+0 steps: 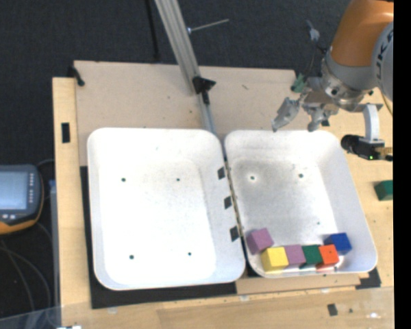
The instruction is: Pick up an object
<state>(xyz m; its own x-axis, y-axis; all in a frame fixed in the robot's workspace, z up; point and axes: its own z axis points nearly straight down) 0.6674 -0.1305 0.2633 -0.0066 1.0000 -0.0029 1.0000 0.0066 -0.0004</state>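
I have the tool (301, 115) hanging over the far rim of the right bin (288, 184), fingers spread and holding nothing. The blocks sit crowded along that bin's near wall, well apart from the tool: a purple block (259, 239), yellow block (275, 258), and blue block (338, 242) among them. They look like small rigid cubes, probably light. I'd take the purple one across its flat sides, since it stands slightly clear of the row.
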